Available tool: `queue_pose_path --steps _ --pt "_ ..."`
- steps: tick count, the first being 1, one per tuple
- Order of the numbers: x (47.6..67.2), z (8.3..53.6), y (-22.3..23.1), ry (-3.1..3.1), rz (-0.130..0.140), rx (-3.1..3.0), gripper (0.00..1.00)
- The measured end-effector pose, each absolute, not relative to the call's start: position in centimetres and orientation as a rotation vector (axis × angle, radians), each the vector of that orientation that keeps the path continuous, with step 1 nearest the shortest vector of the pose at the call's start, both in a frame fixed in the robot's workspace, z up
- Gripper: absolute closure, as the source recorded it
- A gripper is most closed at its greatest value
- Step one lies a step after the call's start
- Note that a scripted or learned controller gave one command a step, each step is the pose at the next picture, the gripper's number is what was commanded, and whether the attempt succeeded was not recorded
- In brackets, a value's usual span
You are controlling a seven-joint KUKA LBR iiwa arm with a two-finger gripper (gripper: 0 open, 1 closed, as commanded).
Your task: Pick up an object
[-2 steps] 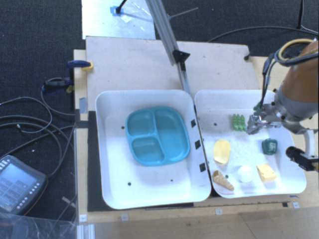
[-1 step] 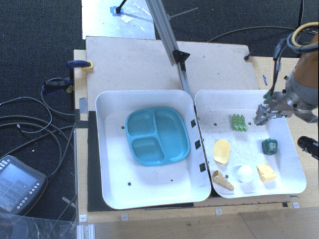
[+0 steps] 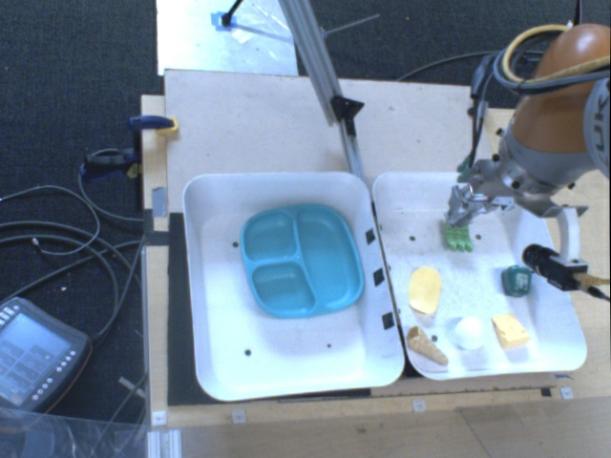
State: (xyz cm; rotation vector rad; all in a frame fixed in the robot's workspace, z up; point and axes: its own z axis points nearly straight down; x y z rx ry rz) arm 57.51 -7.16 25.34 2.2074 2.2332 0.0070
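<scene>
The right bin [image 3: 573, 356] holds several small objects. A green ridged piece [image 3: 459, 239] lies near the bin's middle back. A yellow oval piece [image 3: 426, 289], a tan cone-shaped piece [image 3: 427, 345], a white ball [image 3: 468, 332], a yellow block [image 3: 511, 331] and a small teal object [image 3: 516, 280] lie nearer the front. My gripper [image 3: 462, 210] hangs directly over the green piece, its tip at or just above the piece's top edge. Whether it touches the piece is not visible.
The left bin [image 3: 205, 351] holds a blue divided plate [image 3: 301, 260]. A slanted metal pole [image 3: 320, 60] crosses the back of the bench and ends at the wall between the bins. A black cylinder on the wrist [image 3: 549, 263] juts over the right bin's right side.
</scene>
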Motion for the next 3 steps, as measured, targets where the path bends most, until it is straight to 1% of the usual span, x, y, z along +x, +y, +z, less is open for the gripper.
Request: queue_pose_path --steps 1,2,3 --pt "59.0 26.0 -2.3 2.234 0.007 2.208 1.00" --pt "60.2 24.4 2.6 2.233 0.003 2.210 1.00" --pt "62.1 23.3 8.3 2.234 0.005 2.209 1.00"
